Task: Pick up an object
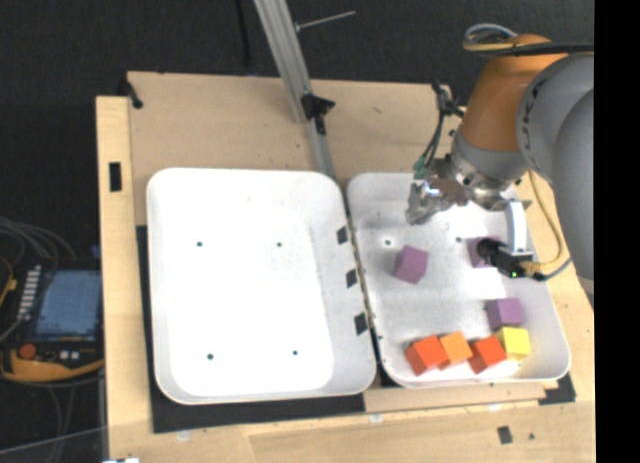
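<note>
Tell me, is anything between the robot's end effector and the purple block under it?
No. In the camera view, bare white bin floor separates the end effector and purple block.

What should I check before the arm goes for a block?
1. Gripper over the right bin, at its far side: ok.
2. Block held: not ok, nothing shows between the jaws.
3. Jaws open: cannot tell at this size.
4. Nearest target: the purple block sits apart from the others, below the gripper in the camera view: ok.
5. Access to the cluster: not ok, the orange blocks, red block and yellow block crowd the near wall.
6. Second purple block: touches the yellow one, not ok.
</note>
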{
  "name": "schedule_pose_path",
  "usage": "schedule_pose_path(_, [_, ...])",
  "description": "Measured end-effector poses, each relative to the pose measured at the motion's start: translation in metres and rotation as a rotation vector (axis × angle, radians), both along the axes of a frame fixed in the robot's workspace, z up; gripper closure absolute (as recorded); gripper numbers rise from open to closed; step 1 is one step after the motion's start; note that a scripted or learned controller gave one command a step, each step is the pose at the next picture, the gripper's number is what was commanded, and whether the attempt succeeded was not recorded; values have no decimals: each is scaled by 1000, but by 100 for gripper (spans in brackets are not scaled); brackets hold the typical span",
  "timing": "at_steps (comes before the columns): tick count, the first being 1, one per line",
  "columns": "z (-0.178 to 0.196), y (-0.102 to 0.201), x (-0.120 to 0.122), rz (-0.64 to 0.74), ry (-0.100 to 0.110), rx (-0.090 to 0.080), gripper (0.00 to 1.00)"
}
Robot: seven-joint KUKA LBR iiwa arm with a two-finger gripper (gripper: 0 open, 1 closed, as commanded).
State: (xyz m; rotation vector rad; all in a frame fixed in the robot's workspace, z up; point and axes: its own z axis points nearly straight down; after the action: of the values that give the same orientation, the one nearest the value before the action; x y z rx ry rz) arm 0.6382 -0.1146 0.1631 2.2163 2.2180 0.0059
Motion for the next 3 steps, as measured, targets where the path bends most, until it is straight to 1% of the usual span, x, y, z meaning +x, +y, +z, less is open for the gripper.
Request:
schedule_pose_path(1, [44, -1, -1, 1, 1, 0, 100])
schedule_pose_path(2, [93, -9, -4, 0, 0, 0, 100])
schedule_pose_path(3, [86, 33, -33, 3, 7, 1, 100])
